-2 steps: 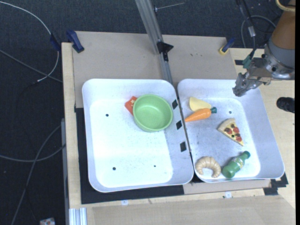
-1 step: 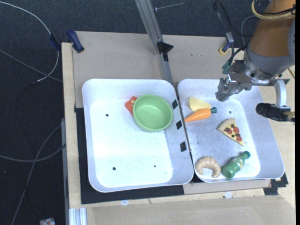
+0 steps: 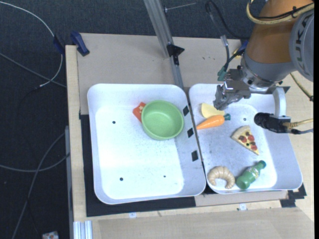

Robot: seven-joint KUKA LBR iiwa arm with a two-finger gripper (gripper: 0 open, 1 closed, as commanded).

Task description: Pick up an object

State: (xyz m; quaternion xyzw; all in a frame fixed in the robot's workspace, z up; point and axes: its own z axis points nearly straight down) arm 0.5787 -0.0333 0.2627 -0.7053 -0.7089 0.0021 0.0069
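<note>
The dark metal fingers (image 3: 222,102), their opening impossible to tell, hang above the orange plastic carrot (image 3: 211,122) in the right white bin (image 3: 288,158).

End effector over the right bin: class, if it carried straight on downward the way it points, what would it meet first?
Most likely the carrot, just below the end effector, with the yellow piece beside it; depth is hard to judge from this one slanted view.

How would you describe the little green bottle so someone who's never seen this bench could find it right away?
Start at the right bin, the one the arm reaches over. Go to its near edge, where the croissant lies; the green bottle lies tilted just to the right of it. It is the bin's one mostly green object, below the pizza slice.
</note>
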